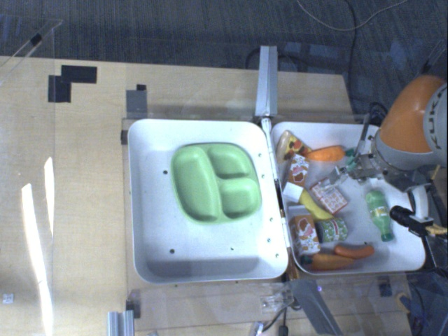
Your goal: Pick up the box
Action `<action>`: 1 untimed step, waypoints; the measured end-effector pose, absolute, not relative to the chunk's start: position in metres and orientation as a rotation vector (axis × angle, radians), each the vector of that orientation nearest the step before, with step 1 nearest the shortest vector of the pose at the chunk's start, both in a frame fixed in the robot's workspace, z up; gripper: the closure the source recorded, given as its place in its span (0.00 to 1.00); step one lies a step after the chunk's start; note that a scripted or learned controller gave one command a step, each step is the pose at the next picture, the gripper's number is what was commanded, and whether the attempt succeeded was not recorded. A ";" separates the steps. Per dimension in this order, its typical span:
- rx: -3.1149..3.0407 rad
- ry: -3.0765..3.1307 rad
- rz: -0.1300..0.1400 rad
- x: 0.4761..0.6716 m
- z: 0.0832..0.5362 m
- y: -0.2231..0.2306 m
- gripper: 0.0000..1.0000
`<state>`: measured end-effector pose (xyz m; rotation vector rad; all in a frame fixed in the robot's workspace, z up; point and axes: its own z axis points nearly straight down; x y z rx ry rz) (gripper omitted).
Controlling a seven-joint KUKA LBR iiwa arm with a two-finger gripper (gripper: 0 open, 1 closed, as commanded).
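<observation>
The box [330, 197] is small, with a red and white checked face, and lies near the middle of the right bin [413, 261]. My gripper [344, 171] hangs just above and to the right of it, reaching in from the grey and orange arm [413, 128]. Its tip is close to the box's upper corner, and I cannot make out whether they touch. Nothing is visibly lifted.
Around the box lie a carrot [325, 154], a small carton [297, 169], a yellow banana [313, 206], a green bottle [379, 215], a green can [336, 229], a snack packet [305, 234] and a red sausage [353, 251]. The left bin [150, 254] holds a green divided plate [215, 180].
</observation>
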<state>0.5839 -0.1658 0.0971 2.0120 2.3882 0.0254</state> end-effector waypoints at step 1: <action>1.998 2.391 0.022 0.566 0.096 -0.129 0.00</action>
